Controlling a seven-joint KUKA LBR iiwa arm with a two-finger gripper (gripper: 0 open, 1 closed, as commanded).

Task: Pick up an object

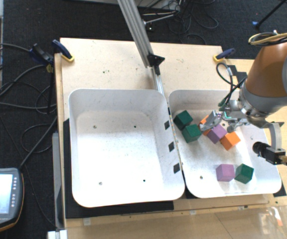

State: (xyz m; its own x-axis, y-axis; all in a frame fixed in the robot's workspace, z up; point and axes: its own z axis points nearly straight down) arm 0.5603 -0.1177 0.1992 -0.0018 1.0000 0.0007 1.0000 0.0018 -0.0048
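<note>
Over the right bin we find the grey arm with its orange band reaching in from the right, its pincer lowered among a cluster of blocks near the bin's upper middle. We cannot tell how far the pincer is open, nor whether it has hold of anything; its tip is crowded against the blocks and the view does not resolve it.

Directly at the pincer we note a purple block, with an orange block touching it on the lower right and a sliver of a second orange block at the pincer's left. Two dark green blocks lie just beside this cluster, toward the divider between the bins.

Near the front wall of the same bin, well apart from the pincer, we record a second purple block and a green block side by side.

The left bin sits alongside on the pale surface.
</note>
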